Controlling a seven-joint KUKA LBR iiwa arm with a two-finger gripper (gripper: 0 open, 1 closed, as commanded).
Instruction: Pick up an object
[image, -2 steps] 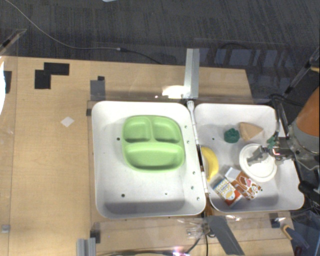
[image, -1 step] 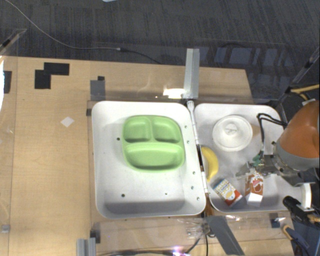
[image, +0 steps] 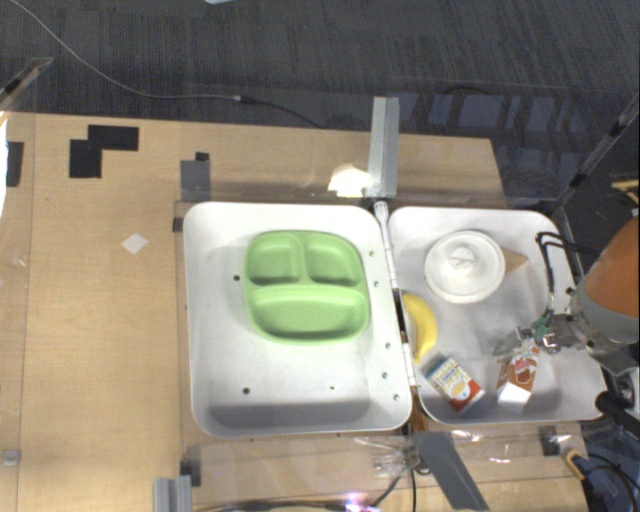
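Note:
The right bin (image: 560, 235) holds a round white bowl (image: 464, 265), a yellow banana (image: 424, 325), a small blue, yellow and red carton (image: 451, 382) and a small brown and white carton (image: 517, 378). My gripper (image: 525, 342) reaches in from the right and hangs low over the bin's front right part, just above the brown and white carton. Whether it touches that carton is unclear. The orange band of the arm (image: 612, 282) sits over the bin's right rim.
In the left bin (image: 215, 330) lies a green divided plate (image: 305, 285). A metal post (image: 384, 145) stands behind the rim between the bins. A black cable (image: 556, 262) loops over the right bin's far right side.

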